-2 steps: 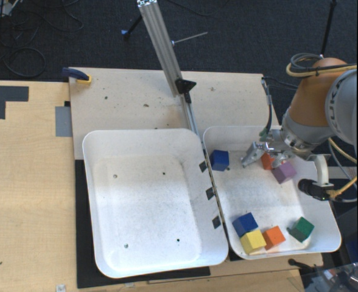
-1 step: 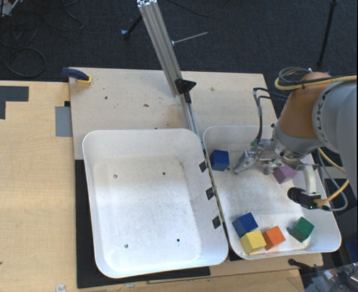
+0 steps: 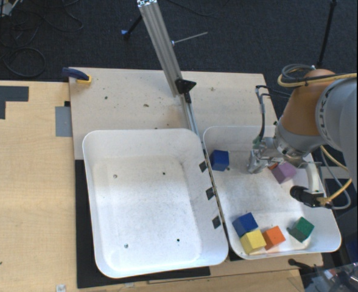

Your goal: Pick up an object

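Nearest the lens sits the left bin (image 3: 142,248), bare white; beside it the right bin (image 3: 325,239) carries the blocks. Over the right bin hangs the arm (image 3: 313,117), its gripper (image 3: 259,162) low over the floor, nothing visibly pinched; whether the jaws are spread I cannot tell. Purple block (image 3: 283,172) lies just beside it, blue block (image 3: 220,160) near. Judged: approach step, so the next move needs centring over one block, then closing.

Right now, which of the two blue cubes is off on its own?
The blue cube near the right bin's far left wall; the other blue cube sits beside the yellow cube at the near edge.
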Controlling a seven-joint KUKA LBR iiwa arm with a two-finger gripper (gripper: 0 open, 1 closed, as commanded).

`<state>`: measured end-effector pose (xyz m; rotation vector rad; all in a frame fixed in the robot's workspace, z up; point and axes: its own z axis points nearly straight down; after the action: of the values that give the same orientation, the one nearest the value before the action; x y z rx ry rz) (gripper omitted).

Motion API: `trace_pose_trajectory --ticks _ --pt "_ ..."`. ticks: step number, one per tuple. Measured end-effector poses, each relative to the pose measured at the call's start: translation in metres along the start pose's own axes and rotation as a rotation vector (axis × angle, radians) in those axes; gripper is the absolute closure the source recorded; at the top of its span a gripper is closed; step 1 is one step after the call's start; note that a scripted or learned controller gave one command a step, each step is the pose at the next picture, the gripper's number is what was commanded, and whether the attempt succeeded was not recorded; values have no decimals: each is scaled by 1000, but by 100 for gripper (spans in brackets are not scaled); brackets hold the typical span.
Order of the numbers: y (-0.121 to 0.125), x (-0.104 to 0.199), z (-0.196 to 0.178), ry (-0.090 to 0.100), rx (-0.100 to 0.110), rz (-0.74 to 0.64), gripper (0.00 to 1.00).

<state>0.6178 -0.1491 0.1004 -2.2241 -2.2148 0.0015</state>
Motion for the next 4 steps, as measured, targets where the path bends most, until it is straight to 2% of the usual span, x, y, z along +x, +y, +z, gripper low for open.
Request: trace_pose_trajectory --ticks 1,2,3,4 --pt "-2 -7 -45 -2 -4 -1 100" --pt "7 -13 -94 -2 -6 -5 100" --pt "0 -9 -152 -2 -6 -5 100" --pt "12 45 -156 1 -2 -9 100"
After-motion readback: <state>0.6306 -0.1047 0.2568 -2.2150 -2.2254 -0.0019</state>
